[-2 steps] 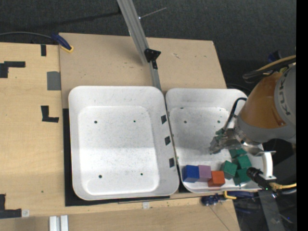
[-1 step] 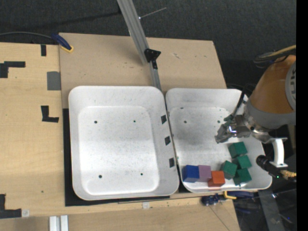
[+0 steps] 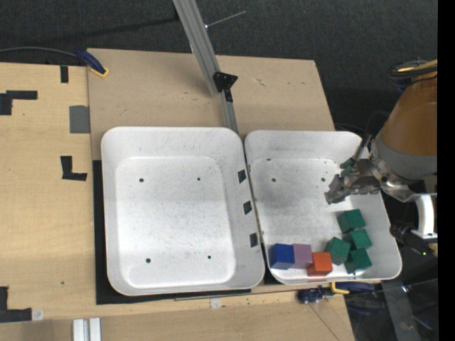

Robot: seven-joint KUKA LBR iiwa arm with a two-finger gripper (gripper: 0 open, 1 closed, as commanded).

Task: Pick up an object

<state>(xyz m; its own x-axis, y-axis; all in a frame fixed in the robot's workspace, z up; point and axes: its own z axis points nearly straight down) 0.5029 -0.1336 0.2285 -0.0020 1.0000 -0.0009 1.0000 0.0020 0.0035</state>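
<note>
The right bin (image 3: 298,148) holds several small blocks along its near edge: a blue block (image 3: 282,255), a lilac block (image 3: 302,253), an orange block (image 3: 321,263) and several green blocks (image 3: 352,236) in the near right corner. My gripper (image 3: 340,188) hangs over the right side of this bin, just above and to the left of the topmost green block. Nothing shows between its dark fingers.
The left bin (image 3: 114,148) lies beside the right one, with black clips at the shared rim. A grey metal pole (image 3: 202,41) slants across the bench behind the bins. Black tape marks lie on the bench at left.
</note>
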